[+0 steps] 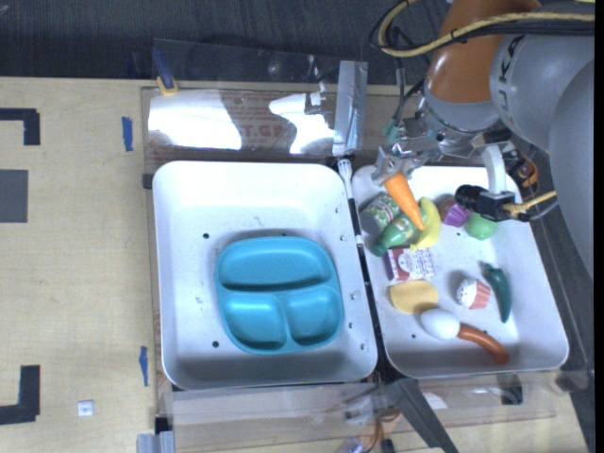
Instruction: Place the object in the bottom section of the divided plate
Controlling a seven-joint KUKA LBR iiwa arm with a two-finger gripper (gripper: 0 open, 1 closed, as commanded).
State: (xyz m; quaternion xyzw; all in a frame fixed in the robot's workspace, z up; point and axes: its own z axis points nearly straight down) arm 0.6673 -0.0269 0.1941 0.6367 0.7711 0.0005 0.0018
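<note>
Pincer (404,161) clamps toy carrot (404,199) by top, your arm bent down over right bin (538,281); blue divided plate (279,293) left.

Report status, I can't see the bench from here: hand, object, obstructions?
Hand over right bin, at the carrot. Divided plate in left bin, nothing on it.

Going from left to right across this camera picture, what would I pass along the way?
Wooden bench → left white bin → blue divided plate → yellow piece → white egg → cupcake → green pepper.
</note>
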